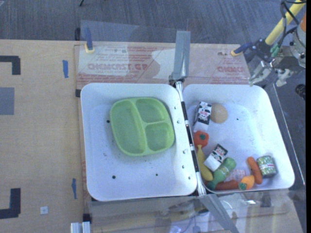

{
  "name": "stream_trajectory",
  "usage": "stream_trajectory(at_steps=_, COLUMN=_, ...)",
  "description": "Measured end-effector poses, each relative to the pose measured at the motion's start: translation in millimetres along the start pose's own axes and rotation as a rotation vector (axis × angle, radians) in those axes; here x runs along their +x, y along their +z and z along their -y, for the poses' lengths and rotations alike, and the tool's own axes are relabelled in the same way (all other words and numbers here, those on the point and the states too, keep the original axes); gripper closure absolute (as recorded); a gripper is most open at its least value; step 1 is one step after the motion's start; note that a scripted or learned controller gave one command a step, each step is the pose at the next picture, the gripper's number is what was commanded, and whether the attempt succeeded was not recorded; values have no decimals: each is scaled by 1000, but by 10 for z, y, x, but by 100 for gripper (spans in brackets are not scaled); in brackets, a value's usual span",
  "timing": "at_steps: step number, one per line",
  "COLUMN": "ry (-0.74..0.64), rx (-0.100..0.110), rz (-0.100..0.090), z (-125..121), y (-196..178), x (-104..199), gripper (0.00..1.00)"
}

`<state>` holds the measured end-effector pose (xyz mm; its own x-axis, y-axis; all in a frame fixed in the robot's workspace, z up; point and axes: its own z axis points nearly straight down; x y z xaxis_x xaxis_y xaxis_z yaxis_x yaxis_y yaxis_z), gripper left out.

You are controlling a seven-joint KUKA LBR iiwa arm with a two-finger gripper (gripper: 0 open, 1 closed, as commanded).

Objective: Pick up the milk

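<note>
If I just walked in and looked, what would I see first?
Probably the big green plate with three sections, sitting alone in the left bin. Next, the pile of toy food in the right bin: a cow-spotted milk carton near the divider, a tan egg beside it, and carrots and a can lower down.

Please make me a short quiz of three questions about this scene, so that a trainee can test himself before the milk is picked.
1. Which thing lies directly beside the black-and-white milk carton, on its right in the camera view?
A. a beige round item
B. a green bottle
C. a small can
2. Fill in the missing word: the green divided plate lies in the ___ bin of the view.
3. True or false: the gripper hangs directly over the milk carton.

Key: 1. A. 2. left. 3. False: the gripper is outside the bins, beyond the far right corner of the right bin.
</note>
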<state>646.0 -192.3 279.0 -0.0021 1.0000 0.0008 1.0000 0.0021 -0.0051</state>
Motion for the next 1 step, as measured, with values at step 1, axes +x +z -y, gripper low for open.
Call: stream_trajectory(at_steps=1, ry=142, rx=1, rz=0, z=184, y=1494, x=447, gripper=0)
